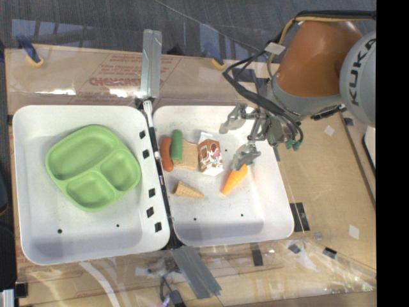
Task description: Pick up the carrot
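The orange carrot (233, 180) lies tilted in the right bin (268, 216), right of centre, with its thick end pointing up and right. My gripper (239, 137) hangs over the bin's upper right part, just above the carrot. Its fingers stand apart, one finger (232, 118) farther back and the other finger (246, 153) right at the carrot's thick end. Nothing sits between them. The grey arm with its orange band comes in from the upper right.
Left of the carrot lie a snack packet (209, 156), a slice of toast (189, 158), a green pickle (177, 144), a sausage (166, 153) and a cone (187, 190). The left bin (38, 235) holds a green divided plate (94, 165).
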Controlling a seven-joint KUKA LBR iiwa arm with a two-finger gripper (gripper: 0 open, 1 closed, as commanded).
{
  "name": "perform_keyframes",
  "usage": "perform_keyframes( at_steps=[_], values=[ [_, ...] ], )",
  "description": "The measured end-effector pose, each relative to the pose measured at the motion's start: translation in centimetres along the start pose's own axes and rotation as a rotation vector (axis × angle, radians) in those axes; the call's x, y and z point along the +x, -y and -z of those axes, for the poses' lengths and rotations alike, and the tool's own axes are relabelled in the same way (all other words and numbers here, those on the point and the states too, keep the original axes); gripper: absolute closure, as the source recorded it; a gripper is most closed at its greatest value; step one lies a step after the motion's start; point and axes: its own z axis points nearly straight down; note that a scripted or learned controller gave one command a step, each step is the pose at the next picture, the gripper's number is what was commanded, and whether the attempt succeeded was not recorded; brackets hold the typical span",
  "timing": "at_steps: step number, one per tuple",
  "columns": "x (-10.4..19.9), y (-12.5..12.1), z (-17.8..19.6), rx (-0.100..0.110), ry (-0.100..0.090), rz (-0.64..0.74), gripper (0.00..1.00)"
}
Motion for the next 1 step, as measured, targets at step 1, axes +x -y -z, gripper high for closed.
perform_keyframes(
  at_steps=[1],
  values=[
    [-0.54,4.56,-14.15,0.004,0.025,0.087,0.0]
  ],
)
